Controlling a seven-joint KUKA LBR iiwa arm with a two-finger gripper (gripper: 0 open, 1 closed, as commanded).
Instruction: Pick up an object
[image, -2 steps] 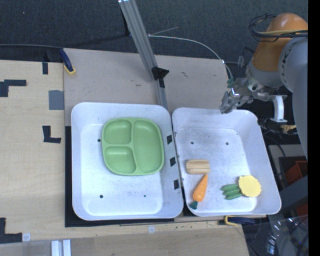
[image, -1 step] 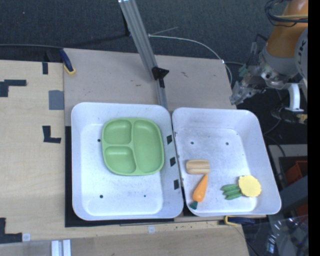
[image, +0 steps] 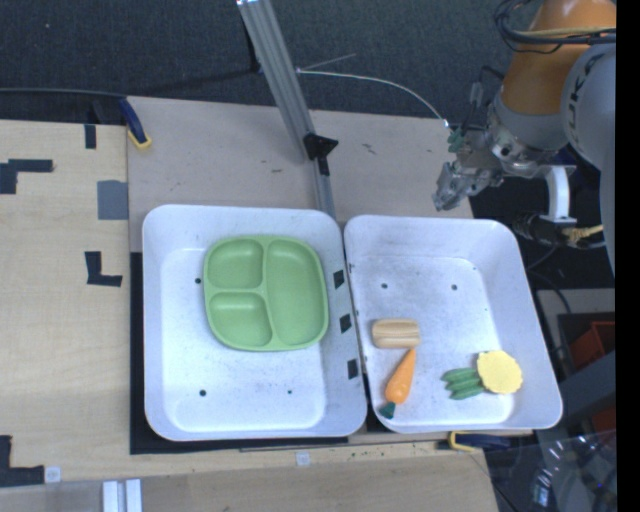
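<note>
In the right bin (image: 500, 250) lie a tan bread-like block (image: 395, 332), an orange carrot (image: 400, 376), a green pea pod (image: 461, 381) and a yellow round piece (image: 499, 371), all near the front. My gripper (image: 455, 187) hangs above the right bin's far rim, up at the back, well away from those items. Nothing shows between its fingers.
The left bin (image: 170, 400) holds a green divided plate (image: 266, 291). A slanted metal pole (image: 290, 100) comes down to the bins' shared far edge. Cables and a white connector (image: 557, 195) hang to the right of the gripper.
</note>
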